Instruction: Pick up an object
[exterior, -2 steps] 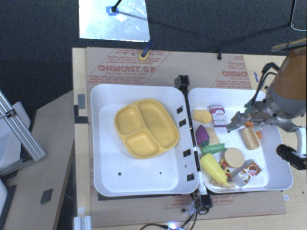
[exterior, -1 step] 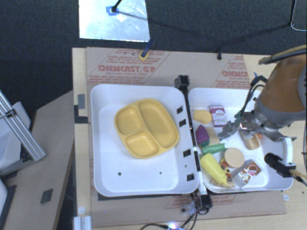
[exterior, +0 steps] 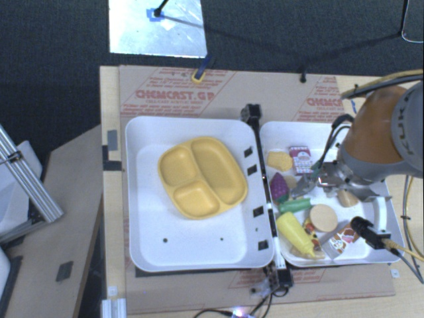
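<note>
A yellow divided tray (exterior: 202, 176) is lodged in the left bin (exterior: 142, 244). To its right, the right bin (exterior: 391, 252) is crowded with a purple item (exterior: 279, 186), a green piece (exterior: 294, 205), a yellow bottle (exterior: 295, 233), a tan disc (exterior: 324, 217) and a red-and-white packet (exterior: 301, 158). The gripper (exterior: 311, 183) is lowered beside the purple item; its grasp cannot be told.

A yellow divided tray (exterior: 201, 175) is lying in the left bin (exterior: 142, 244), while the arm (exterior: 381, 134) is reaching from the right over the right bin (exterior: 381, 256). Its claw (exterior: 306, 183) is hanging low among the toy food, just beside a purple piece (exterior: 279, 186) and a green one (exterior: 294, 205). A yellow bottle (exterior: 295, 234) and a round tan piece (exterior: 324, 217) are lying nearer.
</note>
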Available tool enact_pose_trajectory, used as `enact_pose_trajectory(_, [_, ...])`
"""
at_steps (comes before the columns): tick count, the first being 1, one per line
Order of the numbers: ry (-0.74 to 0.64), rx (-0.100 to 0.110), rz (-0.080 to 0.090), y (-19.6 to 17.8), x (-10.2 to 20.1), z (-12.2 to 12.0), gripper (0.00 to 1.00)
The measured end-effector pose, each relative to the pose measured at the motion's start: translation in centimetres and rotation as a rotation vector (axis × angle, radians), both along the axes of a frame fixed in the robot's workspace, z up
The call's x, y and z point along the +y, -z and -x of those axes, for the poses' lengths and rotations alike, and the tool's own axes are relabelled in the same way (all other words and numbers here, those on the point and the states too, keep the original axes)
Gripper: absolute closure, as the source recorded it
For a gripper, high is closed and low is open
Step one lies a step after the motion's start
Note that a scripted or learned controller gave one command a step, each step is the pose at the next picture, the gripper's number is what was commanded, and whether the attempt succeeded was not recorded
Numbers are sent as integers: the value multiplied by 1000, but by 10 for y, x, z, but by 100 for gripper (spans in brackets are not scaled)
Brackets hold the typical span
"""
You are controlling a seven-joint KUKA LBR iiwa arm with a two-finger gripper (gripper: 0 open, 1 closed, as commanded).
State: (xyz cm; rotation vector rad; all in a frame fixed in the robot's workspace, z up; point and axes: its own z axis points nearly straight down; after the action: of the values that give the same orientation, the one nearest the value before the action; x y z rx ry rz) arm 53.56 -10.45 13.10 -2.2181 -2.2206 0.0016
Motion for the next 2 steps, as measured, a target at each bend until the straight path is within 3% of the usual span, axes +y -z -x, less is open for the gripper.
enact_pose_trajectory(1, [4,-6,4,47,-2,-1,0])
enact_pose_trajectory(2, [1,-13,2,33,0,-4,100])
